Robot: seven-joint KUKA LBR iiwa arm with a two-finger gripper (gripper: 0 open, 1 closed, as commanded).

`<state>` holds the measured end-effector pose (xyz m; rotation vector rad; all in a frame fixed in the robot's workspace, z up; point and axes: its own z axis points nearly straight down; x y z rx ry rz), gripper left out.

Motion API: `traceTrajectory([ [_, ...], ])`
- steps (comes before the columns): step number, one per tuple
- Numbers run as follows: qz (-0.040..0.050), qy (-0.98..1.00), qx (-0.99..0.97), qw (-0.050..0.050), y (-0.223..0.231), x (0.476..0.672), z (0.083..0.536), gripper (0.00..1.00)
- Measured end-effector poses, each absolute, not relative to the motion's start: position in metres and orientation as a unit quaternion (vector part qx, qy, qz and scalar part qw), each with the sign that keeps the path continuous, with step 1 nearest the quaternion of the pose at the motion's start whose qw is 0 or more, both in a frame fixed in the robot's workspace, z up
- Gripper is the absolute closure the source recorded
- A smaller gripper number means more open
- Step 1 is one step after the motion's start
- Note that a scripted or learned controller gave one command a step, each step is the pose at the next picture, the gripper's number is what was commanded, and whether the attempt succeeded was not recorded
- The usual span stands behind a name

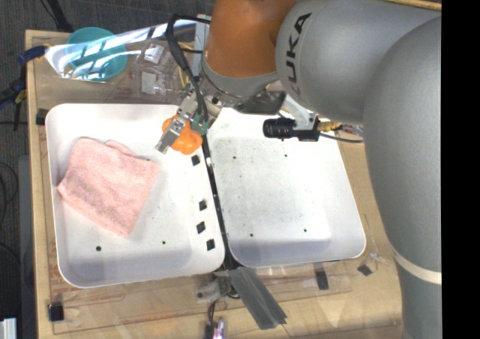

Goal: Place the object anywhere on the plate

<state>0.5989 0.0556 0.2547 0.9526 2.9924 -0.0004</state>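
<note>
At the far left, on the bench (37,180), a teal round object (96,52) sits beyond the bins near the back edge, with clear plastic wrapping (150,67) beside it.

Left bin (75,270): a pink folded cloth (109,184) lies flat in the left half, well apart from the divider between the bins. Small dark marks dot the bin floor toward its right side.

At the back right corner of the left bin, just beside the divider, the tool (178,133) hangs over the bin floor. A small orange object (184,141) sits directly at the fingertips, touching or very close to them. Whether the fingers are spread or pressed together cannot be told from this angle, nor whether the orange object is actually between them.

Right bin (300,247): white floor with faint specks.

Above and to the right, the grey arm (360,45) with its orange band (244,30) covers the back of the right bin; a black fitting (289,129) projects from the wrist.
</note>
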Motion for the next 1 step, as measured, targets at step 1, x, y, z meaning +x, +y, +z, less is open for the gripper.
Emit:
traceTrajectory([
  [1, -0.0007, 0.951, 0.310, 0.000, -0.1107, 0.6254, 0.2226, 1.00],
])
